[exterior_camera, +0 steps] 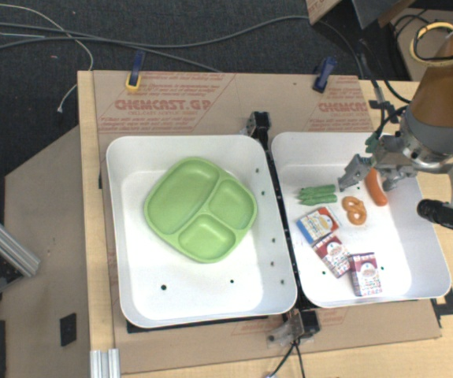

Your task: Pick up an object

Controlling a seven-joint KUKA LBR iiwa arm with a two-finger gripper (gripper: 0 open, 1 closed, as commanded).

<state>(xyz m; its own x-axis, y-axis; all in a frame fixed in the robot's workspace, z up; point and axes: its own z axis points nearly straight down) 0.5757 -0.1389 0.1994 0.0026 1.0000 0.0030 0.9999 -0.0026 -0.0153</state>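
The claw (365, 170), spread wide, may knock away the orange sausage (376, 187) just beside its right finger.

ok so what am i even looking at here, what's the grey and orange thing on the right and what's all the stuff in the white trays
The grey and orange thing is a robot arm, reaching in from the right. At its end is a gripper, a two-fingered claw for picking things up. The picture comes from one camera fixed above the bench, looking down at a slant.

On the bench sit two shallow white bins. The left bin holds a green divided plate with three sections. The right bin holds small toy-like items: a green bean pod, an orange carrot-like stick, a pretzel and three small cartons.

The gripper hovers over the right bin near the orange stick. I can't tell from this angle whether it is holding anything.
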